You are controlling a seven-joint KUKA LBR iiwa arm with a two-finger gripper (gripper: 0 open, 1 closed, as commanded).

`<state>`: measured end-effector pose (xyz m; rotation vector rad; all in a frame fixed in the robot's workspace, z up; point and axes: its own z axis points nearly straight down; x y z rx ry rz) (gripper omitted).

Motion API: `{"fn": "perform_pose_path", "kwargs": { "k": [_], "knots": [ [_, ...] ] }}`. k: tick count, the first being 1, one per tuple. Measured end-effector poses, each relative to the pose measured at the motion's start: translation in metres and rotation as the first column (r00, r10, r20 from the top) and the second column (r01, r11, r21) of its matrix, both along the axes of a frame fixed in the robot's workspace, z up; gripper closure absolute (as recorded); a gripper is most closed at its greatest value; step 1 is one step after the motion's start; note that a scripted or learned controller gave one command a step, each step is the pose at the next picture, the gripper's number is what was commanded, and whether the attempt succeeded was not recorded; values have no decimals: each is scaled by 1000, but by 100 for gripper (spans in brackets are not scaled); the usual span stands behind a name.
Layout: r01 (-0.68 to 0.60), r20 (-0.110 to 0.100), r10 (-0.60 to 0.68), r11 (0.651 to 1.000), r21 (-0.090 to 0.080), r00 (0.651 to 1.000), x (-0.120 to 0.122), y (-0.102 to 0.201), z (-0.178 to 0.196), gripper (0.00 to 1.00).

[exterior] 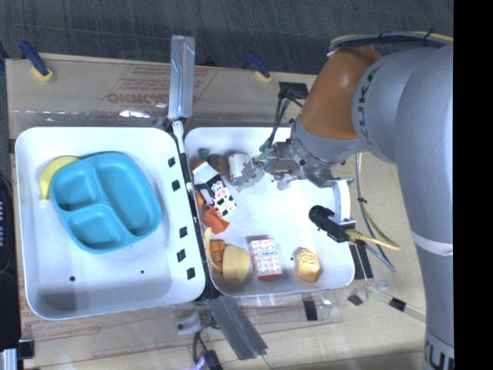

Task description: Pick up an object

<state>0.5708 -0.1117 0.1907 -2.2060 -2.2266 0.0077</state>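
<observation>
My gripper (242, 169) reaches in from the right over the upper left part of the right bin (333, 277). It hovers just right of a small brown object (216, 163) near the bin's left wall. Below it lies a black-and-white patterned piece (219, 194), with an orange piece (216, 219) under that. Along the bin's front edge sit a tan bread-like item (233, 265), a pink patterned box (266, 257) and a small yellow-brown item (308, 264). I see nothing clearly held between the gripper's tips.
The left bin (46, 284) holds a blue divided plate (108, 199) with a yellow banana (52, 169) tucked under its upper left edge. A metal divider (182, 75) runs between the bins. The grey arm (400, 129) covers the right side.
</observation>
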Motion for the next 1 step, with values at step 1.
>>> {"fn": "perform_pose_path", "kwargs": {
  "k": [1],
  "knots": [
    [-12,-4,12,1000,1,1000,-85,16,-56,0]
  ]
}}
